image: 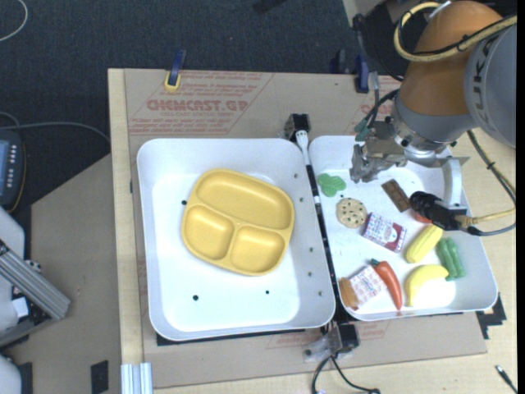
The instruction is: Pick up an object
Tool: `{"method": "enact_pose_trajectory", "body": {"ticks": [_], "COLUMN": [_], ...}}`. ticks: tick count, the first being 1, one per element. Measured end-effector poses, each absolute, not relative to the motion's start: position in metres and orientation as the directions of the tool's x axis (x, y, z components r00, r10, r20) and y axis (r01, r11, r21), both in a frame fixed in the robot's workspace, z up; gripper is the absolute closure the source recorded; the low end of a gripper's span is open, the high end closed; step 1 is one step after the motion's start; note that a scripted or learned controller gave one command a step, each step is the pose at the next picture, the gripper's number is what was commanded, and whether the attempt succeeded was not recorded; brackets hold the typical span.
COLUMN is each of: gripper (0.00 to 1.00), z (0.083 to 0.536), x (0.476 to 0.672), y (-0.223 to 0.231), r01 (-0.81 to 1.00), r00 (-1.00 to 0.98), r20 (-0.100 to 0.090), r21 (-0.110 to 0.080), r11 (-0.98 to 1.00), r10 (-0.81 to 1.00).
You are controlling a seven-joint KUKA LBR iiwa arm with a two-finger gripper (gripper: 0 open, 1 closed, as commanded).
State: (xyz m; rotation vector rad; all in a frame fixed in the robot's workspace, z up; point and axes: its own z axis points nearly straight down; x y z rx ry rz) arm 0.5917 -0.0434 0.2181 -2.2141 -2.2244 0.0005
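My gripper (364,167) hangs over the far left part of the right bin (484,290), with nothing visibly held. Just below and left of it lies a small green piece (331,185). A chocolate-chip cookie (351,213) sits nearer the front. A brown bar (395,194) lies to the gripper's right. Further forward are a red and white packet (384,231), a yellow fruit (424,243), a green pepper (449,258), a second yellow fruit (426,279), a red chili (390,282) and an orange packet (363,287).
A yellow three-part plate (238,222) lies in the left bin (164,294). The two bins meet at a dark rim (316,212). Brown board surrounds both bins.
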Motion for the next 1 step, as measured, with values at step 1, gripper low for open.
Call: {"method": "enact_pose_trajectory", "body": {"ticks": [1], "gripper": [1.0], "z": [0.2128], "x": [0.5755], "y": [0.0012], "r01": [1.0], "r00": [-0.003], "r20": [0.001], "r21": [-0.003], "r11": [0.003], "r10": [1.0]}}
